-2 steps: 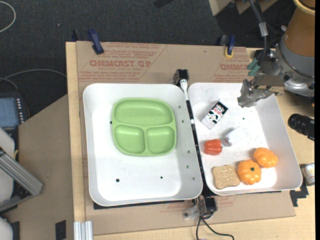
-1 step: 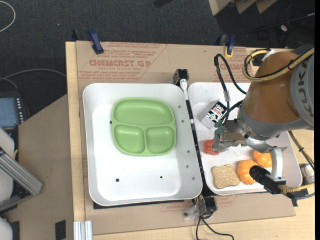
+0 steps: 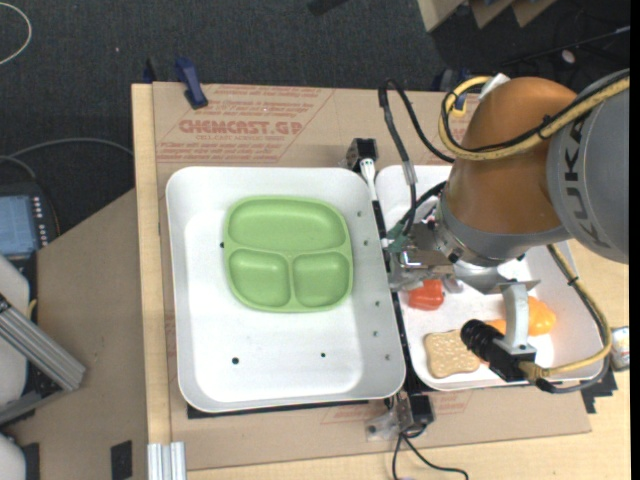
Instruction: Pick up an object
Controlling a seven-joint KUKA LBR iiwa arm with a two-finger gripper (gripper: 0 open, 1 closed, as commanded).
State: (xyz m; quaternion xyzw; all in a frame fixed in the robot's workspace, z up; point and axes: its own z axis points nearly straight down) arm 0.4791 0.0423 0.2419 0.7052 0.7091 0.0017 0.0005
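My gripper [image 3: 418, 266] hangs low over the left side of the right bin [image 3: 585, 363], under the arm's big orange band. A small red object [image 3: 428, 296] lies just below the gripper's metal tip, touching it or very close to it. Whether the red object is held is hidden by the wrist. A toast-shaped slice [image 3: 451, 354] lies at the bin's front left. An orange-yellow object [image 3: 541, 316] lies further right, partly behind a black cable fitting.
The left bin [image 3: 200, 358] holds a green divided plate [image 3: 289, 253]. The arm's body covers most of the right bin's back half. Cables run along the divider between the bins and over the right bin's front edge.
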